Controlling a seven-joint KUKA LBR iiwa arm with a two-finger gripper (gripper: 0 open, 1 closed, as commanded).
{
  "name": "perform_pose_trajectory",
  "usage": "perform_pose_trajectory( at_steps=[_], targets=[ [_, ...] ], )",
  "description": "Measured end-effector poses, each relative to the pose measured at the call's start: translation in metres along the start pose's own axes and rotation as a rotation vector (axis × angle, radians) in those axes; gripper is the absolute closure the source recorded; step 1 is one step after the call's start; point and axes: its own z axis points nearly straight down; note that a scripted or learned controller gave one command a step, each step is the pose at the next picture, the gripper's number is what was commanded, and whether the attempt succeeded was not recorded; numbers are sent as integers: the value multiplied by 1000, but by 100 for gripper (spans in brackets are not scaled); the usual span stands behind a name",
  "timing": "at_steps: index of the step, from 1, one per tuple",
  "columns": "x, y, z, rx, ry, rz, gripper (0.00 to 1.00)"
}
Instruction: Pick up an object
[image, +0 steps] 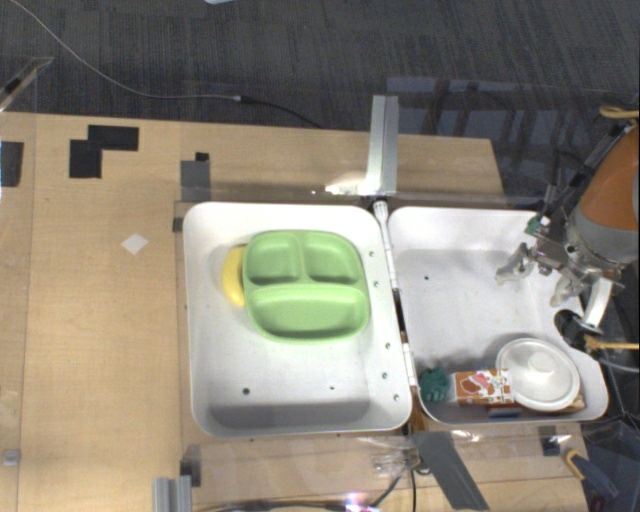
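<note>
Two white bins sit side by side on a wooden bench (90, 330). The left bin (290, 390) fills the middle of the frame, and the right bin (450, 300) lies toward the right side.

The grey arm (612, 215) comes in at the right edge of the frame, with its orange band (612, 190) up high. Its wrist bends down over the upper right part of the right bin. The gripper (535, 262) hangs there above the bin's white floor. Nothing sits between its fingers. I cannot tell if they are apart or together.

A green divided plate (303, 283) lies in the upper part of the left bin. A yellow thing (232, 277) peeks out from under the plate's left edge and touches it.

Along the lower edge of the right bin, a dark green lump (433, 383) sits in the left corner. A small carton (487, 387) lies just beside it. A white bowl (540, 372) rests at the right, touching the carton.

Most of the right bin's floor is bare, from its upper left down to the middle. The lower half of the left bin is bare too.
</note>
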Motion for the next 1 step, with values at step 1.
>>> perform_pose_trajectory(
  at_steps=[1],
  targets=[
    [16,-72,52,-7,2,-134,0]
  ],
)
